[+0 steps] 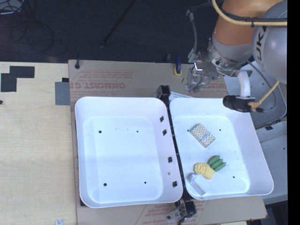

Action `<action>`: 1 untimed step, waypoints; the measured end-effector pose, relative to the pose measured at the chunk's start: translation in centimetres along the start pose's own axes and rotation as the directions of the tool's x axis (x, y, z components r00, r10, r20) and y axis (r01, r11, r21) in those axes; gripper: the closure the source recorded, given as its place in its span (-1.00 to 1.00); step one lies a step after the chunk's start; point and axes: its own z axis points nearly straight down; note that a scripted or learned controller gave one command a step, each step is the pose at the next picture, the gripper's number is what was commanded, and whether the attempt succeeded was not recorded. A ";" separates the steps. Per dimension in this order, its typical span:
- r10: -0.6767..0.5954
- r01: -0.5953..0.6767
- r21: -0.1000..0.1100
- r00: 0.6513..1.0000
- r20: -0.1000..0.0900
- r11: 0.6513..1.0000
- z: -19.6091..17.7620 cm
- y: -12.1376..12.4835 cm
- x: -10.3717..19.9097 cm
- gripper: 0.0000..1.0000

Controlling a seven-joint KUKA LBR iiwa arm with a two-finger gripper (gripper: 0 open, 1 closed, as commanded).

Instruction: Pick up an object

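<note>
**A:** From the camera view, you have the gripper (196,81) hanging past the far edge of the right bin (262,172), just outside its far-left corner, with nothing between its fingers. Whether they stand wide or narrow I cannot tell; they are small and blurred against the cardboard.

**B:** And what can you pick?

**A:** Three things, all in the right bin. A small patterned packet (202,135) lies flat near the middle, turned diagonal to the walls. Toward the near edge sits a toy pineapple (209,167), yellow body with green leaves pointing to the right wall. Touching it, close to the near-left corner, is a small pale clear piece (197,183), possibly plastic. The left bin (84,172) offers you nothing to grip.

**B:** Which handles best?

**A:** I'd judge the pineapple: light, lumpy, probably soft or rubbery, so the fingers should bite. Close across the yellow body, not the leaves. The packet looks thin and flat, likely to slip under the fingertips. The clear piece sits close to the wall, leaving you poor finger room.
</note>
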 end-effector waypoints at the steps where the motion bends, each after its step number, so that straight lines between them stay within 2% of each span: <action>1: 0.001 -0.001 0.004 1.000 -0.001 1.000 -5.7 0.0 5.5 1.00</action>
